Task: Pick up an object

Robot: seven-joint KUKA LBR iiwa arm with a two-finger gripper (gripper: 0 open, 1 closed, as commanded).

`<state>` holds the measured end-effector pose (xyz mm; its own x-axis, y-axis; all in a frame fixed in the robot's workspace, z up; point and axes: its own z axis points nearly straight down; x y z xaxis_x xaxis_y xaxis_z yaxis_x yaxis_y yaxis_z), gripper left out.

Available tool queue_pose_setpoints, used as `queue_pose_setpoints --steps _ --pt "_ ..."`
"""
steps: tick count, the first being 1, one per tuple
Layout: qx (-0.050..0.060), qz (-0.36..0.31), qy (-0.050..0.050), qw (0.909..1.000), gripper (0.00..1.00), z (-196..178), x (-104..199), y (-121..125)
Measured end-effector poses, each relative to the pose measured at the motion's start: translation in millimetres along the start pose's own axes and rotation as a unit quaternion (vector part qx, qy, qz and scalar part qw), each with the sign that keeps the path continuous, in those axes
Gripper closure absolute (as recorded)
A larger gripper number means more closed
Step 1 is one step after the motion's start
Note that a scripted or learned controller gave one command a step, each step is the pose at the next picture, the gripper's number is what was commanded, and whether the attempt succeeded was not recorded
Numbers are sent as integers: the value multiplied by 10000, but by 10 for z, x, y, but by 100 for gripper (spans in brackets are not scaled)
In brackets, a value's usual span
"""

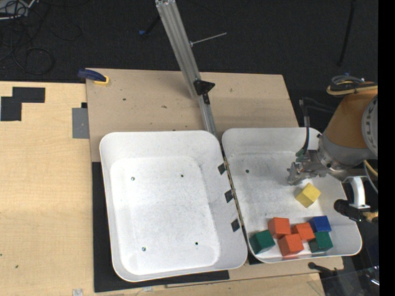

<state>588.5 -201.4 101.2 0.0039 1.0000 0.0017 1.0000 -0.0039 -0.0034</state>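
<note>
In the right bin [265, 147] a yellow cube [307, 195] lies tilted, apart from a cluster near the front edge: several orange blocks [290, 233], two green blocks [263, 240] and a blue block [320, 224]. My gripper [299, 173] hangs low over the right bin, just up and left of the yellow cube, with nothing visibly held between its fingers. The grey arm with its orange band [349, 122] comes in from the right.
The left bin [123, 159] lies beside the right one, joined by black clips [228, 195]. An aluminium rail [185, 54] slants up behind the bins. A blue and yellow clamp [92, 76] sits at the bench's back left corner.
</note>
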Motion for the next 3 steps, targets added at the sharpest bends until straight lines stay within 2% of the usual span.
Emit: queue_pose_setpoints --steps 2,3 --pt "-32 -27 -13 10000 100 -993 102 80" --pt "-22 -31 -9 10000 100 -1235 92 81"
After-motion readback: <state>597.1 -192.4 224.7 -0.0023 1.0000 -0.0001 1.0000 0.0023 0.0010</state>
